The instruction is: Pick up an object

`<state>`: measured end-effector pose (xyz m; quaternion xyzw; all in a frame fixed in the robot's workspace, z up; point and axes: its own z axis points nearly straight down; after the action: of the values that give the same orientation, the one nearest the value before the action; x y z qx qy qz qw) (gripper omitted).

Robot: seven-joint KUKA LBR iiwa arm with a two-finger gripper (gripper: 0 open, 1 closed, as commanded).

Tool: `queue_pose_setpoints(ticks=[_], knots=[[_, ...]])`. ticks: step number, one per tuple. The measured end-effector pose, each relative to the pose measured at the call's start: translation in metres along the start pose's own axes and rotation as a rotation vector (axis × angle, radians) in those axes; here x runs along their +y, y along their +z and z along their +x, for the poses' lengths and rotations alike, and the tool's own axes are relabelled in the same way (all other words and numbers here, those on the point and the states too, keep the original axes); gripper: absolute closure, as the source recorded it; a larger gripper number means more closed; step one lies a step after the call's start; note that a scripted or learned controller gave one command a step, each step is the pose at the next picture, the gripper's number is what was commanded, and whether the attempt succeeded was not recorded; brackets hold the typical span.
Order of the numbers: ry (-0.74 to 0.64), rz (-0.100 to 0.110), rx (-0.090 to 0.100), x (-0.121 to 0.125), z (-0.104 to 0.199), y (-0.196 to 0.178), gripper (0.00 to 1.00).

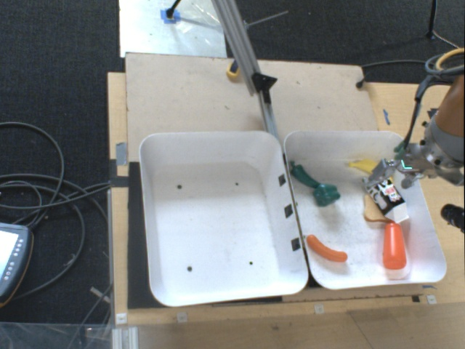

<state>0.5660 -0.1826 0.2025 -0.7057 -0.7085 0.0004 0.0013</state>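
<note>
The bench (320,93) carries two shallow white bins side by side. The left bin (156,151) is the larger-looking of the two; the right bin (327,145) holds every loose thing in sight.

The arm (449,126) enters over the right bin's right edge, and its gripper (389,191) hangs low near that edge, over a flat tan piece (373,213) lying on the bin floor. Whether the gripper is spread or pinched cannot be told; its tip is a small dark-and-white cluster that blurs into what lies under it.

Largest of the contents, an orange-red bottle-like object (394,247) lies by the right bin's front right corner, just beside the tan piece. It looks rigid, light and smooth, so likely slippery; a grasp across its narrower upper part would probably hold best. A green tool-shaped toy (315,185) lies near the bin's left wall, probably stiff plastic, easiest taken across its handle. An orange sausage-shaped piece (327,249) lies near the front edge towards the left wall; it may be soft and could roll. A small yellow piece (361,166) sits towards the back, partly covered by the gripper assembly, its shape unclear.

The tan piece is thin and flat, and probably hard to lift off the floor.
</note>
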Motion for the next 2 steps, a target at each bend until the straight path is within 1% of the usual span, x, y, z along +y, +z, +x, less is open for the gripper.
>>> queue_pose_setpoints(ticks=[1, 2], knots=[[0.000, -0.004, -0.001, 0.001, 0.000, -0.002, 0.00], [0.001, 0.001, -0.001, 0.004, 0.002, 0.060, 0.00]])
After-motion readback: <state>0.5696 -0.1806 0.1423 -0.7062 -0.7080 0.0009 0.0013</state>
